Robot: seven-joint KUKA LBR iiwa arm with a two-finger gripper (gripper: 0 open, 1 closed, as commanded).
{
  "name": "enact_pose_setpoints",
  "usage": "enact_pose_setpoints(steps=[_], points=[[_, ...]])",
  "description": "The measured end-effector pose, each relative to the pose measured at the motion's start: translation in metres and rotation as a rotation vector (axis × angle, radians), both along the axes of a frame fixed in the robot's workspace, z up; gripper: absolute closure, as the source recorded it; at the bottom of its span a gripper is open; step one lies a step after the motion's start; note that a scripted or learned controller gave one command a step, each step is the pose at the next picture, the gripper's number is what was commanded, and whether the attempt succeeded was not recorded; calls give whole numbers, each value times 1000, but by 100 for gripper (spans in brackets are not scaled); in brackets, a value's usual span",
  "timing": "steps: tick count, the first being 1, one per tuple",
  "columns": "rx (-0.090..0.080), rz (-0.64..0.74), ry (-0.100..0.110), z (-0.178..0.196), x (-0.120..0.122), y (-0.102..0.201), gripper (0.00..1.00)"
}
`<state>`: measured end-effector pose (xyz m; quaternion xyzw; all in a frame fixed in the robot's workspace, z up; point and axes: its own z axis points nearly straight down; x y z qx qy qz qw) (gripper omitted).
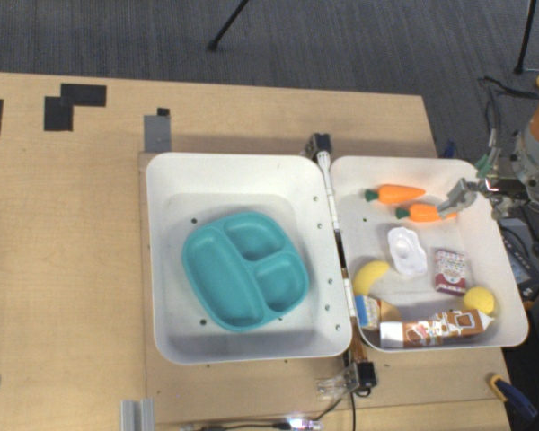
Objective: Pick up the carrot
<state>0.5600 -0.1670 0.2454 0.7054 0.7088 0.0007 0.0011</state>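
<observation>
Pincer at the carrots, nothing lifted yet.

You had the pincer (458,198) low over the far right of the right bin (517,317); whether it was released or clenched I cannot tell. Its tip touched or overlapped the right end of the nearer carrot (419,212), and a second carrot (397,193) lay just beyond to the left. Both rested on the bin floor, so the grasp and lift remained. The teal tray (242,270) sat in the left bin (162,241).

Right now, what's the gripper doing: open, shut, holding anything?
Gripper: over the right bin, tip right beside the nearer carrot; whether it is open, shut or holding the carrot cannot be told.
</observation>
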Motion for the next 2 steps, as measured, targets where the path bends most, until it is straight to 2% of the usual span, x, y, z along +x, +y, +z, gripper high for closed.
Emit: enact_pose_setpoints(steps=[1, 2], points=[[0, -70, 0, -142, 69, -12, 0], [-1, -67, -3, -131, 71, -12, 100]])
